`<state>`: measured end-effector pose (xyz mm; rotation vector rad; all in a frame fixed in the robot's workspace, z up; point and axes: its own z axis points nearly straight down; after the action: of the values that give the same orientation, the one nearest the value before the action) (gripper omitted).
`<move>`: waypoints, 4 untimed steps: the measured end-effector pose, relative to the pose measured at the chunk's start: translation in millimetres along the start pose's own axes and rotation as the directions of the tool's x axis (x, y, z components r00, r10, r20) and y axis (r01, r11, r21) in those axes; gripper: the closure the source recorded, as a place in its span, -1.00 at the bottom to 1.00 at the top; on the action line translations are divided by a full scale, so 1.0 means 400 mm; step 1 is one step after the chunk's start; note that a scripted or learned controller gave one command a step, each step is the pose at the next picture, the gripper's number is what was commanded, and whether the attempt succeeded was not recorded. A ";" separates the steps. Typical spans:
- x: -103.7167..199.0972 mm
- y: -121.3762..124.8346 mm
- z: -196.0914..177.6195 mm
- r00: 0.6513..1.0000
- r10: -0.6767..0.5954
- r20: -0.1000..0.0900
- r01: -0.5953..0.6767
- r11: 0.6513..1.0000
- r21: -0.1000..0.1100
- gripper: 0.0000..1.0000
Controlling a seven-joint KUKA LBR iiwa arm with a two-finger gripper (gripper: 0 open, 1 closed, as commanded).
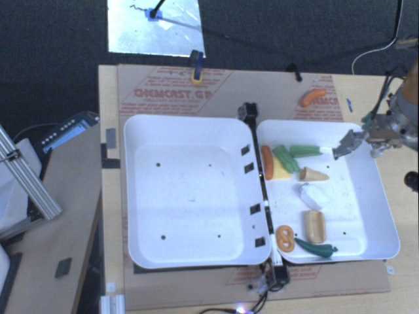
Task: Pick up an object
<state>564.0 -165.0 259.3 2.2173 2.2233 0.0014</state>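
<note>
- the gripper (346, 146) hangs over the upper right part of the right bin (376, 201), a grey metal piece with a pointed tip; whether its pincer is spread or pressed together cannot be told from this angle, and nothing shows between its parts.
- the arm's wrist enters from the right and is cut off by the frame edge.
- the right bin is shallow, smooth white plastic with rounded corners; the left bin (190, 188) beside it is the same make, with a few dark specks on its floor.
- toy food lies in the right bin: a thin red-orange sausage (266, 161) along its left wall, a flat yellow wedge (281, 171) next to it, and two green pods (294, 154) crossing just above the wedge.
- a small tan cone (315, 174) lies near the middle, just below and left of the gripper, not touching it.
- below it sits a white rounded lump (313, 195), its shape hard to read against the white floor.
- a tan bread-like roll (315, 226) lies lower, with a twisted brown pretzel (285, 238) to its left and a dark green pepper (315, 247) under both.
- an orange sausage-shaped piece (313, 97) rests outside the bins on the printed cardboard sheet (170, 87).
- black clips (249, 159) run down the seam between the bins.
</note>
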 end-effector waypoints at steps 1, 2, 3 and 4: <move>0.057 0.167 0.417 1.000 -0.004 -0.002 0.004 1.000 0.001 -1.00; 0.109 0.269 0.432 1.000 -0.005 0.000 0.005 1.000 -0.007 -1.00; 0.152 0.128 0.438 1.000 0.002 -0.001 -0.002 1.000 0.004 -1.00; 0.150 0.136 0.408 1.000 0.001 0.000 -0.001 1.000 -0.003 1.00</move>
<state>618.7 -104.8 96.2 2.2165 2.2212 0.0040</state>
